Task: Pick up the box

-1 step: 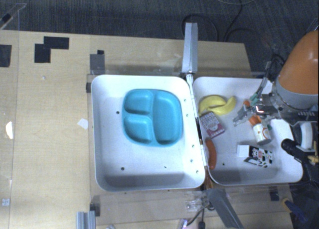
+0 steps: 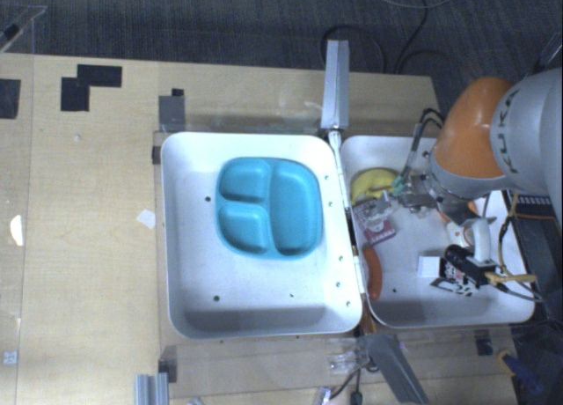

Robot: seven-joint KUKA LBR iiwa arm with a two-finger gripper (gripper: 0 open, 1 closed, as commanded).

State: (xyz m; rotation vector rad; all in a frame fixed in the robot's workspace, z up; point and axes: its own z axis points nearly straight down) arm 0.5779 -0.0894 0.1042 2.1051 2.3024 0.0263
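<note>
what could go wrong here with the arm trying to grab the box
1. The right bin is crowded: the gripper sits among a yellow item and an orange-red item by the divider, so it may close on the wrong thing.
2. The small white box lies apart from the gripper, under the arm's wrist, so a grasp here could miss it.
</note>
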